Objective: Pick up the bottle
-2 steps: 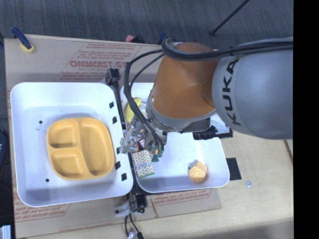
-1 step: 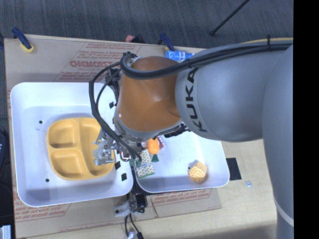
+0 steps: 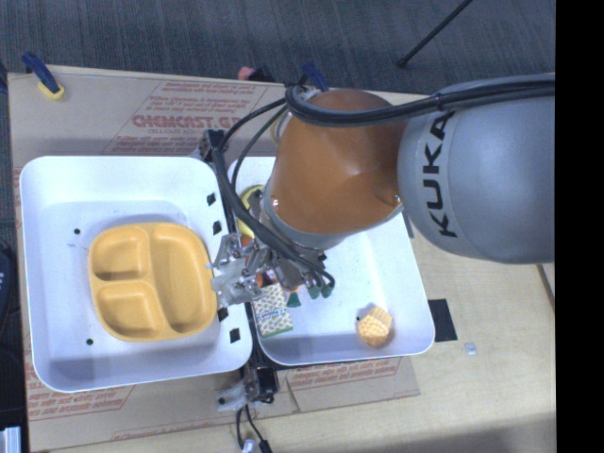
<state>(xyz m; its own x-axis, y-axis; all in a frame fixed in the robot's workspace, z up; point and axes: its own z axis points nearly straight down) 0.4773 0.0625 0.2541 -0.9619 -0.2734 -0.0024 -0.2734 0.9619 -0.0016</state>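
Nearest the camera, the front rims of two white bins meet: left bin, right bin. In the right bin's front corner lies one yellow corn-cob piece.

Close to the dividing rims lies one green-and-white patterned item, the only candidate for the bottle; its shape is partly masked and identity is unconfirmed. Judged as a small plastic bottle, it should be light, stiff and somewhat slippery, and is best taken across its narrow body, away from the bin wall.

The gripper hangs directly above it, touching or just clear. Whether the gripper is spread or closed cannot be told, and no hold is evident.

The left bin carries one yellow three-compartment tray. One yellow object shows partly behind the orange wrist band. Farthest off, two blue clamps pin the printed cardboard.
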